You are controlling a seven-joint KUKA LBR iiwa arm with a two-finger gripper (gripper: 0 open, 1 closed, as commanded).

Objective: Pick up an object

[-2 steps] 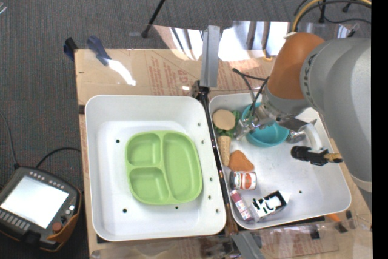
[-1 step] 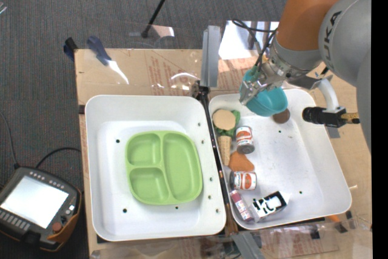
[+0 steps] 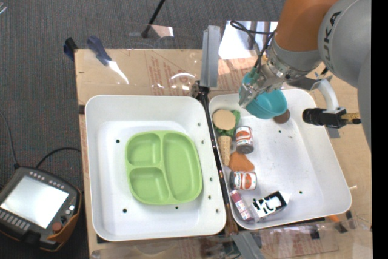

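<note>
camera view: arm (image 3: 315,15) angled down over right bin (image 3: 315,161), at teal cup (image 3: 268,104).

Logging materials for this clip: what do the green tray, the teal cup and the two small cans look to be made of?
Green tray: likely moulded plastic, matte, with uniform colour and three soft-edged compartments.
Teal cup: probably plastic, smooth with a slight sheen; partly hidden under the pincer.
Cans: seemingly metal with printed red-and-white labels and pale rims; could be toy replicas, too small to tell.
</note>
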